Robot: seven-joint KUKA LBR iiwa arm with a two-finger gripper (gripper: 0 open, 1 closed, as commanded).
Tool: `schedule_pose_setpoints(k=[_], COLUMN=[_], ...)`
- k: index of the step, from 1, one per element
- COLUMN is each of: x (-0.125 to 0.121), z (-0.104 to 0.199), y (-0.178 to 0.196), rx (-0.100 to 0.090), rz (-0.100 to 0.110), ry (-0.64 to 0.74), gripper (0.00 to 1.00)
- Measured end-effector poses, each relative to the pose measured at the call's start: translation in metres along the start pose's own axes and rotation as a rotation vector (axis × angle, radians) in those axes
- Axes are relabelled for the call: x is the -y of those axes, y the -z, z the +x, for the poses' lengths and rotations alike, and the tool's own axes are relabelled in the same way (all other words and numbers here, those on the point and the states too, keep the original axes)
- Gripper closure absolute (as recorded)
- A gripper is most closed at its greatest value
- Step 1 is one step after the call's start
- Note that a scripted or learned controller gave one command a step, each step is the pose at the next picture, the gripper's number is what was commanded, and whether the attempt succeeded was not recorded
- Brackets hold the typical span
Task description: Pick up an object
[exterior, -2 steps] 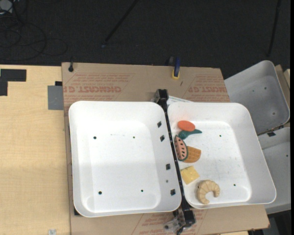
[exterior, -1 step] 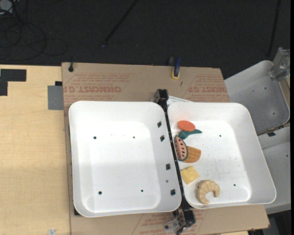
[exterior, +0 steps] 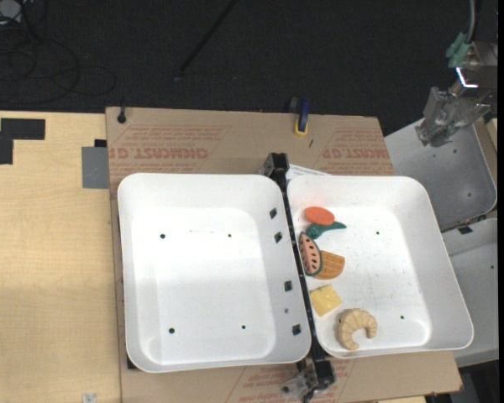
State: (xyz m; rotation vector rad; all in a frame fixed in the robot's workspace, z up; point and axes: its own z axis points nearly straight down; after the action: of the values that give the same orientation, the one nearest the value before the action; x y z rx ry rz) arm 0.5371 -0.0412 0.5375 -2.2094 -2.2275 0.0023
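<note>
We see gripper (exterior: 450,116) at upper right, outside bins, partly cut off and blurred; open or clenched, we cannot tell. Cardboard (exterior: 193,145) printing reversed, hard to read. Right bin (exterior: 420,250): carrot (exterior: 321,217), watermelon slice (exterior: 317,260), cheese (exterior: 324,299), croissant (exterior: 356,327) crowd left wall. Left bin (exterior: 197,275) beside it.

Brown cardboard sheet (exterior: 235,141) lay under both bins, blue and yellow clamp (exterior: 301,116) gripped its far edge, black clips (exterior: 279,217) joined the bins, dark cables (exterior: 34,49) trailed behind.
</note>
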Motion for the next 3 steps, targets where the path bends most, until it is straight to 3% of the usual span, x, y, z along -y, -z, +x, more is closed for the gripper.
schedule_pose_setpoints(k=[1, 2, 3], x=[0.017, 0.023, 0.062], z=[0.078, 0.137, 0.217], y=[0.0, -0.001, -0.001], rx=[0.0, 0.001, 0.002], rz=[0.001, 0.001, 0.002], ry=[0.001, -0.001, 0.002], gripper=[1.0, 1.0, 1.0])
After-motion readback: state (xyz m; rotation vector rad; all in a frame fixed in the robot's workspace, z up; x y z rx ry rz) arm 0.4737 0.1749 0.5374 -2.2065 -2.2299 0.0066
